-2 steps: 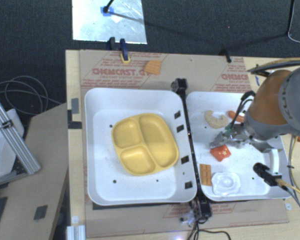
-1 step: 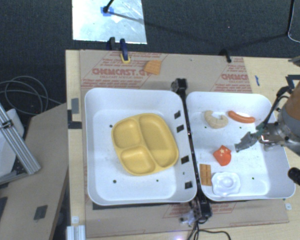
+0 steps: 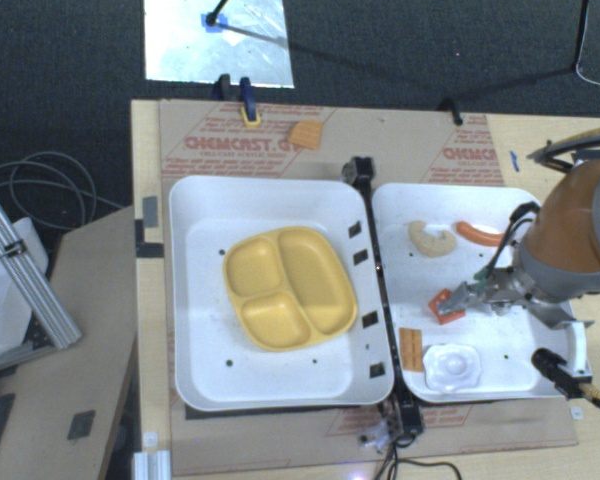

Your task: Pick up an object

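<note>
From the camera above the desk (image 3: 540, 136), my arm (image 3: 577, 230) reaches in from the right over the right-hand bin (image 3: 510, 183), grey wrist under an orange band. My jaws (image 3: 464, 298) sit low at the middle of that bin, touching a small orange-red block (image 3: 444, 306) — whether they stand apart or closed on it, I cannot tell at this angle.

Around them lie the other pieces: a pale, curved piece like a bitten pastry (image 3: 432, 238) towards the far wall, an orange sausage-shaped thing (image 3: 478, 233) just beside it, a tan waffle-patterned strip (image 3: 411, 349) near the front-left corner, and a clear plastic cup (image 3: 452, 366) next to that strip.

The left-hand bin (image 3: 195, 268) holds a yellow three-compartment tray (image 3: 290, 288), set at a tilt near its centre — well apart from my jaws. An orange wedge (image 3: 306, 134) lies on the desk behind the bins.
</note>
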### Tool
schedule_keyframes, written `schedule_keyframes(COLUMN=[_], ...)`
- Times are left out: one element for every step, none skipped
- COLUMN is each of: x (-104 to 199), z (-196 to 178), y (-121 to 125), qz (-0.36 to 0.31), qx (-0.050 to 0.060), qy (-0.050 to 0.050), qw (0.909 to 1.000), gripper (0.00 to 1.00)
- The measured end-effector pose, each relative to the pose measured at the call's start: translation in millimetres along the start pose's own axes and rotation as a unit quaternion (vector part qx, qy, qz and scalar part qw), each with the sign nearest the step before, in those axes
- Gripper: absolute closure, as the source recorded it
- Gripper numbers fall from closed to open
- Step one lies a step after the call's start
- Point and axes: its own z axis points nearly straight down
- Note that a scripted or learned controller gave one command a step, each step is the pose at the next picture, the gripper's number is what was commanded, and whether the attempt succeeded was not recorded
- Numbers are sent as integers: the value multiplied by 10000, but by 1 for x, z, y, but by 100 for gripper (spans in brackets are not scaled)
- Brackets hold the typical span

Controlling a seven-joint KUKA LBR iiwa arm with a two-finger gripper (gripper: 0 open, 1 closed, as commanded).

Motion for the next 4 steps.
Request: schedule_keyframes(x=[18, -21, -19, 60], z=[10, 14, 3, 14], y=[57, 30, 32, 17], qz=[-39, 14, -18, -44], qx=[9, 58, 39, 51], qy=[12, 4, 10, 27], qw=[10000, 10000, 10000, 10000], gripper=[0, 0, 100, 100])
